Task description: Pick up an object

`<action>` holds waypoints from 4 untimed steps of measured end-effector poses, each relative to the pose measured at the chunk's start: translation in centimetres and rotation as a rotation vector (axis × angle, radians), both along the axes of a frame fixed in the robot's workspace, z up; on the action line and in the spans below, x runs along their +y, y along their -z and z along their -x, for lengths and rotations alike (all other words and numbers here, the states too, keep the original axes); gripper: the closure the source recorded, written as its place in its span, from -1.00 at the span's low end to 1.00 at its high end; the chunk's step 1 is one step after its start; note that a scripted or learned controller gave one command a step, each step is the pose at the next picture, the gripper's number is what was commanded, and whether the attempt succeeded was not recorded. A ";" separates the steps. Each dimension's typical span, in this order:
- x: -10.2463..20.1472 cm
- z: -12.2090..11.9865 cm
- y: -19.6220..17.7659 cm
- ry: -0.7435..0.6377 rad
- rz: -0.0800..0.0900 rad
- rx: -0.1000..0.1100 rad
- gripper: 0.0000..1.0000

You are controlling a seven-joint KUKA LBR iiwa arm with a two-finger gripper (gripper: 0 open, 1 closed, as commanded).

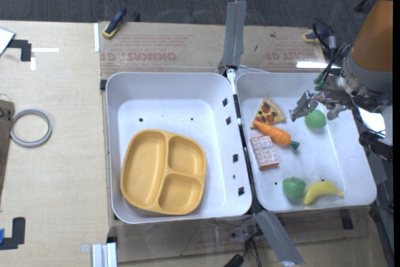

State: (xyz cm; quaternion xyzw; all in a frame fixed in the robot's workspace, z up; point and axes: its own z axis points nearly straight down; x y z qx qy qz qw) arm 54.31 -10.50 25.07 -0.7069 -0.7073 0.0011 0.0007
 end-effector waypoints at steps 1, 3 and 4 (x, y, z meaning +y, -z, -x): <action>1.0 0.3 15.5 -0.217 0.001 -0.009 -1.00; 0.6 -0.2 10.7 -0.402 -0.001 0.000 -1.00; -0.5 -1.5 15.4 -0.611 0.000 -0.009 -1.00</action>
